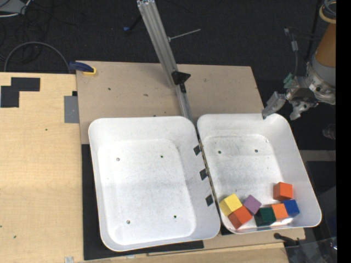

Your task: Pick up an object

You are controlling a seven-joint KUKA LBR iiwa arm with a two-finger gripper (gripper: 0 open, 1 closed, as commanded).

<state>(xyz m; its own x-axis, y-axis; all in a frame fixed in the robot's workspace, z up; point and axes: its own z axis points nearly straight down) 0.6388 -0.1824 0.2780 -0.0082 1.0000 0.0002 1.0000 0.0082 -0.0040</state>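
Note:
Several small coloured blocks lie clustered in the near right corner of the right bin (pixel 249 147): a yellow block (pixel 231 203), a purple block (pixel 252 203), a red-orange block (pixel 239 217), a dark green block (pixel 265 216), an orange block (pixel 279 210), a blue block (pixel 291 207) and a separate red block (pixel 283 190). My gripper (pixel 284 107) hangs at the far right, above and just beyond the right bin's far right corner, well away from the blocks. Its two fingers are spread apart with nothing between them.
The left bin (pixel 142 179) sits beside the right one, with black clips along the seam between them. A slanted aluminium rail (pixel 162 48) rises from behind the bins. A blue and yellow clamp (pixel 82 67) rests at the board's far left corner.

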